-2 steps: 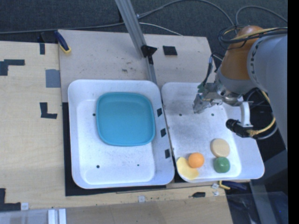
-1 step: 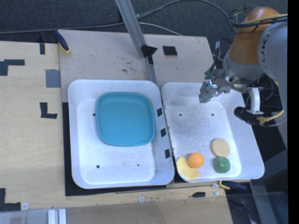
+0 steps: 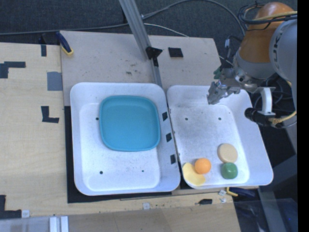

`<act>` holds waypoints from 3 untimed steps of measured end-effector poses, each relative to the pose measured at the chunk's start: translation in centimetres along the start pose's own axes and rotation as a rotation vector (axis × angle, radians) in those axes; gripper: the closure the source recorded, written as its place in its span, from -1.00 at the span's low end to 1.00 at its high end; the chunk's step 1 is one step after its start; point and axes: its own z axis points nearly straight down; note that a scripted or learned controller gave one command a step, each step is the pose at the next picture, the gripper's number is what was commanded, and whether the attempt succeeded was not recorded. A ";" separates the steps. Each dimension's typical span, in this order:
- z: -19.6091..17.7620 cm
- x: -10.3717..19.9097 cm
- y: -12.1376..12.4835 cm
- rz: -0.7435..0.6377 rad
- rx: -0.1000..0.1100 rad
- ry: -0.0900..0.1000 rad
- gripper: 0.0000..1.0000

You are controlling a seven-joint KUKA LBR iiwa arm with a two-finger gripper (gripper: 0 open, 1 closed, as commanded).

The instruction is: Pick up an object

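1. Two shallow white bins sit side by side on the bench. The left bin [image 3: 82, 129] has a square blue plate [image 3: 129, 122] with rounded corners lying flat in it, smooth and a bit glossy.
2. The right bin [image 3: 203, 129] looks scuffed, with dark speckles all over its floor. All the small stuff is bunched in its near corner: an orange ball [image 3: 202, 166], a green ball [image 3: 229, 170], a pale tan disc [image 3: 227, 152] just behind the green one, and a flat yellow piece [image 3: 192, 175] tucked under the orange ball and up against the bin's rim.
3. The gripper [image 3: 214, 94] hangs over the far end of the right bin, well apart from that cluster. Nothing sits between its fingers, and I honestly can't tell if they're spread or closed, too small and dark.
4. Nothing stands between the gripper and the objects, just bare bin floor.
5. A grey metal pole [image 3: 140, 30] runs at a slant down to the gap between the bins, and black cables [image 3: 193, 4] loop across the dark floor behind the bench.
6. The bench top is pale wood with dark tape patches [image 3: 54, 80] off to the left.
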 end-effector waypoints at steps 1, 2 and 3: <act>0.1 5.1 -2.1 -0.003 0.001 0.001 1.00; -0.8 10.5 -3.7 -0.005 0.001 0.001 1.00; -0.8 15.3 -5.4 -0.004 0.001 0.001 1.00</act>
